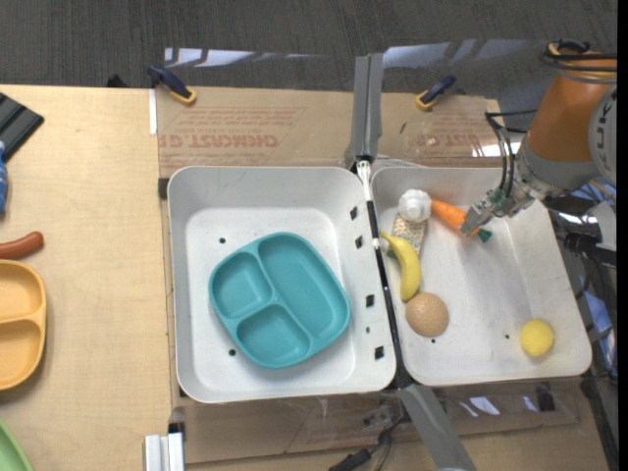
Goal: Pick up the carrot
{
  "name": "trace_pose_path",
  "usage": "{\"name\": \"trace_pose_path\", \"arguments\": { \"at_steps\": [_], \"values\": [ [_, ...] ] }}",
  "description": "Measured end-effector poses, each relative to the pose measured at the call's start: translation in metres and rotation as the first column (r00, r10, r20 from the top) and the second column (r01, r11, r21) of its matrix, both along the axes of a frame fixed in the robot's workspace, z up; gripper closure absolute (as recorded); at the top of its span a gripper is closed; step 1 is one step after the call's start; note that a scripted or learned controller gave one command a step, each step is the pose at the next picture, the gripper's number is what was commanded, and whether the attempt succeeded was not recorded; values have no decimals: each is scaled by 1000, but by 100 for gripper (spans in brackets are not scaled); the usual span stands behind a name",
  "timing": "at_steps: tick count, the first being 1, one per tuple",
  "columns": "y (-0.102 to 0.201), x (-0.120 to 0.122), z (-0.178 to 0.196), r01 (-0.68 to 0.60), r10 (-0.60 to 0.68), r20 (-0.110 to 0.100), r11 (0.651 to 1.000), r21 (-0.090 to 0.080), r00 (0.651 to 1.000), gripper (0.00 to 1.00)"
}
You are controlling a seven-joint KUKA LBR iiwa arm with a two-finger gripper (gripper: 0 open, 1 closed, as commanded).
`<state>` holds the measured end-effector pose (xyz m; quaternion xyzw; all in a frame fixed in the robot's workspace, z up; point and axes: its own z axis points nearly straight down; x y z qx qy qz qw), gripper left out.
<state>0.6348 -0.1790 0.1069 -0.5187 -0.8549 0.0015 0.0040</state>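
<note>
In the camera view the carrot (448, 214) lies on the floor of the right bin (564, 292), toward its far side, just right of a white object (415, 204). The gripper (480, 226) is down at the carrot's right end, touching or nearly so. Whether it is released or clenched I cannot tell; judging by this, the lift is not yet done.

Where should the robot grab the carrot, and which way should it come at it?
Probably around the middle of the carrot, coming straight down from above. It lies flat on the floor of the right bin, slanting from upper left to lower right, so the fingers should close across its thin width. The white ball crowds its left end, and the gripper is already at its right end.
</note>
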Motion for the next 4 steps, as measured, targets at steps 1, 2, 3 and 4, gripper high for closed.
{"name": "trace_pose_path", "arguments": {
  "at_steps": [1, 2, 3, 4],
  "values": [
    [18, 9, 129, 269, -269, 6, 963, -4, 963, 100],
    [122, -13, 81, -23, 23, 2, 1000, -2, 1000, 100],
    [67, -17, 58, -299, 299, 4, 954, 1, 954, 100],
    [115, -32, 85, -666, 666, 7, 746, 1, 746, 100]
  ]
}}
